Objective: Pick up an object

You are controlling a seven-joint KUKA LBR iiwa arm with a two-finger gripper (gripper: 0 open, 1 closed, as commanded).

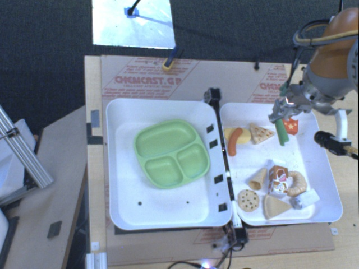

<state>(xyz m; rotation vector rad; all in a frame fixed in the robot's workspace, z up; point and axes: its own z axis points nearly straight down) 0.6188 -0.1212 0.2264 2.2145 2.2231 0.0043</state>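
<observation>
Nearest, along the right bin's [331, 203] front edge: a tan wedge [276, 207], a round cookie [246, 200], a small cone-like piece [258, 177], a printed carton [277, 179] and a pretzel-like ring [295, 182], bunched close together and partly touching. Awkward picks, judging by the crowding.

Left bin [120, 150] alongside, carrying only a green tray [171, 153] with 3 compartments, lying near its centre; likely the drop spot, hence left bare.

Farther back in the right bin, near the divider: an orange sausage-like piece [233, 141] touching a yellow one [243, 137], then a cracker-like triangle [261, 133] just beside.

Farthest, by the right bin's back edge: claw [282, 118] low over a green stick [281, 132] and a red piece [291, 126], both just under it. Stick seems the target, lying apart from the clutter and narrow enough to pinch. Whether the claw is apart, together or clamped on the stick: cannot tell. Contact unclear too.

Desk [146, 77] beyond both bins.
</observation>
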